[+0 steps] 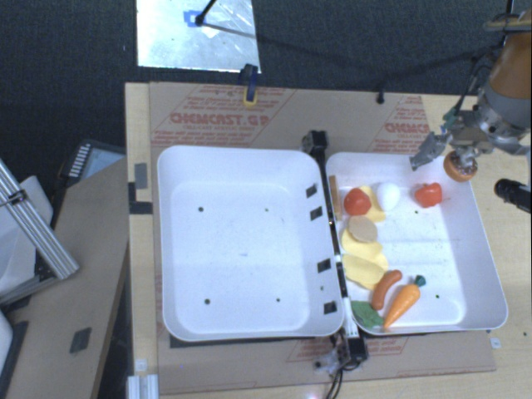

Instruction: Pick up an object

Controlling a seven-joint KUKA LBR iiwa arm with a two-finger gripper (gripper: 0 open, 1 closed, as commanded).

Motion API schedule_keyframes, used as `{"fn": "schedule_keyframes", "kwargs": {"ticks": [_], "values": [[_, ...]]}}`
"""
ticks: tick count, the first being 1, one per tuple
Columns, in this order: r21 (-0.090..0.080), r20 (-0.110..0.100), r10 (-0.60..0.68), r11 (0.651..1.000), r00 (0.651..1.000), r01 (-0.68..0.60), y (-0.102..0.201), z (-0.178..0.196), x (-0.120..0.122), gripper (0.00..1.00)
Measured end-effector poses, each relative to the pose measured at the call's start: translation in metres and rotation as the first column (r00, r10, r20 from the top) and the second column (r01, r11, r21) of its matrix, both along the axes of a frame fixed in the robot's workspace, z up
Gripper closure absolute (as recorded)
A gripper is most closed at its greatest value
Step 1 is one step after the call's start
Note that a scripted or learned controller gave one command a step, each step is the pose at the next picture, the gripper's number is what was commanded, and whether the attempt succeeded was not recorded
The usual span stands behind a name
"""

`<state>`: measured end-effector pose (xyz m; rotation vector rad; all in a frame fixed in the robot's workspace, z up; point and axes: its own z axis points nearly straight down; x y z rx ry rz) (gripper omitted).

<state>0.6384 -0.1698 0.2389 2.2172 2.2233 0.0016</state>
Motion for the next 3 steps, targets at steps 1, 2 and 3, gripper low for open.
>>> {"fn": "schedule_keyframes", "kwargs": {"ticks": [1,2,3], "values": [[-0.005,0.014,-0.001,1.0,1.0,0.001,0.026,-0.117,0.009,0.0],[-0.026,0.015,-0.011,1.0,1.0,0.011,0.063,-0.15,-0.045,0.0],[0.0,0.003,0.0,1.0,1.0,0.0,0.076,-0.143,-0.045,1.0]]}}
